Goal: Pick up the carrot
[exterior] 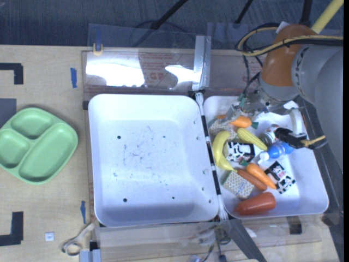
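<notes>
The carrot [256, 177] is a slim orange piece lying at a slant in the right bin [313, 187], near the middle of the pile of toy food. The gripper [245, 106] hangs from the grey arm with its orange band [282, 59] over the far end of that bin. It sits just above a small orange item [240, 123] and well behind the carrot. Dark cables and the wrist crowd its tip.
Around the carrot lie a yellow banana [220, 149], a corn cob [251, 136], two cow-patterned pieces [238, 151], a blue item [280, 149], a waffle-like piece [236, 184] and a red sausage [255, 203]. The left bin [147, 157] adjoins. A green divided plate [37, 144] rests at far left.
</notes>
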`<state>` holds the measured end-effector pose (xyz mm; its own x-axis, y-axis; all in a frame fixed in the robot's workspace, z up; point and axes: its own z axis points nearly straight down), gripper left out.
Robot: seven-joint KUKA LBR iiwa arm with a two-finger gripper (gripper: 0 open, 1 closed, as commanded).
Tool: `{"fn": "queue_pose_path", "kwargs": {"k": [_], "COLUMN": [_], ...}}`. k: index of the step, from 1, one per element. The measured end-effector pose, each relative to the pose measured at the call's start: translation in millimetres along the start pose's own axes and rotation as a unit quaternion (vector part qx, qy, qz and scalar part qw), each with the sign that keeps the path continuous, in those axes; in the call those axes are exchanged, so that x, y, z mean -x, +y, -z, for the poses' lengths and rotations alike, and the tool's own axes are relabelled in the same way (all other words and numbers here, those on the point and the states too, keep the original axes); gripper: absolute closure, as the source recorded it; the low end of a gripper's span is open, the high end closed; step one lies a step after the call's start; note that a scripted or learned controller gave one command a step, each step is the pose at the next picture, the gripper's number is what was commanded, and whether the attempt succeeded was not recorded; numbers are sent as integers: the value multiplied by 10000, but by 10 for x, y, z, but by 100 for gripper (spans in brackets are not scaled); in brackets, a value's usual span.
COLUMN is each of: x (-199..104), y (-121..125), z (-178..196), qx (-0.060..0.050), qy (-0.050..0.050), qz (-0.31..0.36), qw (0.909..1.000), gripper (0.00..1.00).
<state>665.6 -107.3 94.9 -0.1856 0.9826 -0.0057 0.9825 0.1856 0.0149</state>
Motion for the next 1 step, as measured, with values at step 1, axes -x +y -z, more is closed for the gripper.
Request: {"fn": "queue_pose_path", "kwargs": {"k": [1], "x": [-6], "y": [-19], "z": [83], "qx": [-55], "qy": [11], "qz": [18], "qw": [10000], "gripper": [100]}}
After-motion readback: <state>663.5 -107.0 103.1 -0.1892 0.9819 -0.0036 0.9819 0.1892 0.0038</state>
